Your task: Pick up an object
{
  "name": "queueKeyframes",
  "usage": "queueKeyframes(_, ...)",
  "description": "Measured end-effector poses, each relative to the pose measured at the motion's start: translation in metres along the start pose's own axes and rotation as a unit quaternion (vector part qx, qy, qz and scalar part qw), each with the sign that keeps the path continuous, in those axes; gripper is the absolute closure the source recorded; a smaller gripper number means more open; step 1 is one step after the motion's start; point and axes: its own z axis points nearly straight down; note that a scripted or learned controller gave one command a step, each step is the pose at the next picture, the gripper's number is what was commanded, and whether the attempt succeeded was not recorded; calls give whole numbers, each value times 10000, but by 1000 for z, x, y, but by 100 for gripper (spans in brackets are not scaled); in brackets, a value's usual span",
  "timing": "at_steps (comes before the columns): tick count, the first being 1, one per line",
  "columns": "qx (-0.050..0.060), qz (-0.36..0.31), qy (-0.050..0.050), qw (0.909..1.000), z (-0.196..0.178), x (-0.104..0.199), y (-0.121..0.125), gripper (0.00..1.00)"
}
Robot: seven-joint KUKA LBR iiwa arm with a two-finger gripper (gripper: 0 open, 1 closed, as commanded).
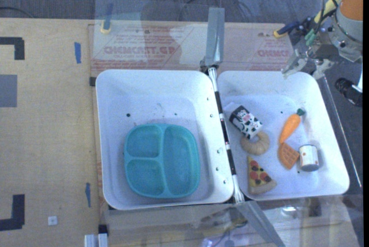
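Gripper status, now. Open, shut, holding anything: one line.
Gripper: open, holding nothing, poised over the far right corner of the right bin, apart from the toys in it.

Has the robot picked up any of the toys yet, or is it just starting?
Just starting, it looks like. Nothing looks done: the carrot, pizza slice, cow-print carton, donut and small can all lie in the right bin. The hand is at that bin's far right corner with no toy in it. Reaching down, grabbing and lifting are all left.
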Motion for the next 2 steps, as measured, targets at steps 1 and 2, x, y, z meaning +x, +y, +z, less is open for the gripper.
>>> queueKeyframes(1, -1, -451, 1, 9990, 160, 6, -49, 0)
queueKeyframes(2, -51, -65, 36, 10000, 185, -23, -94, 0)
